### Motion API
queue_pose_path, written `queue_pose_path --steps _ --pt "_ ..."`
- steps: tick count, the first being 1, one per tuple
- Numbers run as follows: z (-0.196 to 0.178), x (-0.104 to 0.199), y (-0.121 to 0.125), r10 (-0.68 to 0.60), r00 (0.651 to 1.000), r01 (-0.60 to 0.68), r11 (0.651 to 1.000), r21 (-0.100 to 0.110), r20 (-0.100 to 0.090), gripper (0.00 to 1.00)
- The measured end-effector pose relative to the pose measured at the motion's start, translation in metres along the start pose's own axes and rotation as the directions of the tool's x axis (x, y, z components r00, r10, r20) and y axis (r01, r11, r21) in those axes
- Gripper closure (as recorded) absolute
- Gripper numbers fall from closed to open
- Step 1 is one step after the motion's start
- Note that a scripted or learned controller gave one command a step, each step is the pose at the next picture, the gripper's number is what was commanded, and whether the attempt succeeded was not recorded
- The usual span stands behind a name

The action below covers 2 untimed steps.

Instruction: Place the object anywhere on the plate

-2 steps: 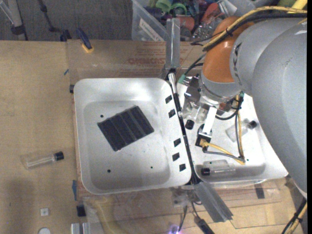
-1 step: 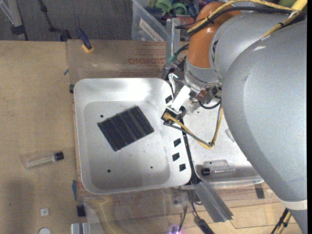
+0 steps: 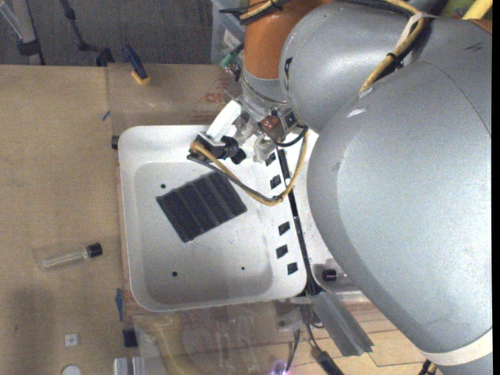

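Camera view, looking down at a slant. Grey arm (image 3: 406,170) w/ orange band comes in from the right and covers most of that side. Claw (image 3: 256,141) sits over the top right edge of the white bin (image 3: 156,283), near the rim. Claw state: can't tell, wrist parts block it, nothing seen held. Black ribbed slab (image 3: 201,205) lies flat on the bin floor, turned at an angle, left of center, below and left of the claw, apart from it. Clear vial (image 3: 69,254) w/ black cap lies on its side on the counter (image 3: 55,170), left of the bin. Blue clip (image 3: 137,66) on the counter at top.
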<state>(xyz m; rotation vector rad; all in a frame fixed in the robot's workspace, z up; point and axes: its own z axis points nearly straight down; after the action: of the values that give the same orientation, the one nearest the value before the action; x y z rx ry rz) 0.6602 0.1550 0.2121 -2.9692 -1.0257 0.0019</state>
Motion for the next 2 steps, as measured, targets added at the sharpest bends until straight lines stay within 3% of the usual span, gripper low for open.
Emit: queue_pose_path --steps 1,2 --pt "0.028 0.037 -0.060 -0.425 0.905 0.425 0.905 0.003 0.002 1.00" --pt "0.010 0.047 -0.049 0.013 1.000 -0.013 1.000 0.000 -0.004 1.00"
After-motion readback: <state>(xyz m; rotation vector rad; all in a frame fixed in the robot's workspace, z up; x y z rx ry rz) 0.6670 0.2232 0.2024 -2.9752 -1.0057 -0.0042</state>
